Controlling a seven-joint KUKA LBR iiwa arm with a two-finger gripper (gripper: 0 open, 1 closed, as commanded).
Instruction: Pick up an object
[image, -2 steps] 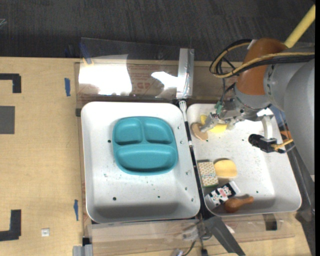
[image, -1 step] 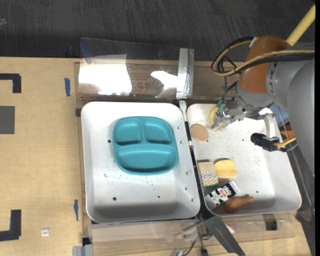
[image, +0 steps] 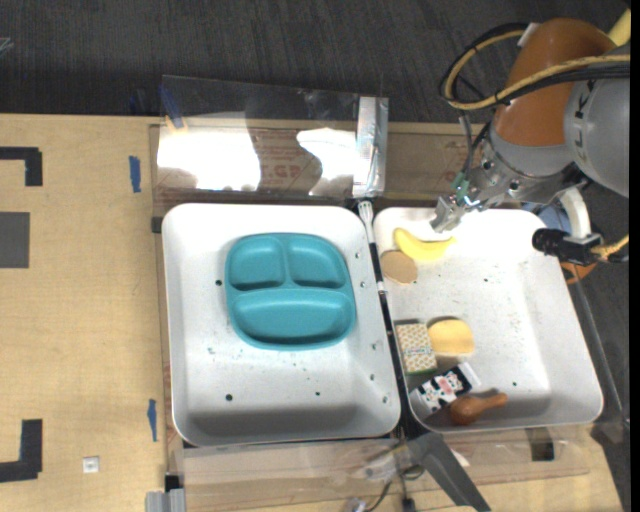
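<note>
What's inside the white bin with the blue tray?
Inside the left bin lies a teal divided tray, its three compartments holding nothing visible. Dark specks dot the bin floor. Whatever is beneath the tray is covered.

- No word, brand name or number can be read anywhere on the bench or in the two bins.
- The nearest thing to print is a small card (image: 443, 386) in the right bin (image: 520, 310), at its near-left corner — white with black and red marks, too small and blurred to make out as letters or figures.
- Beside it lies a speckled square packet (image: 415, 345); its surface shows a pattern only, no legible label.
- On the board at the left sit black corner marks (image: 27, 165) and short blue tape strips (image: 134, 173) — plain shapes, carrying no writing.
</note>
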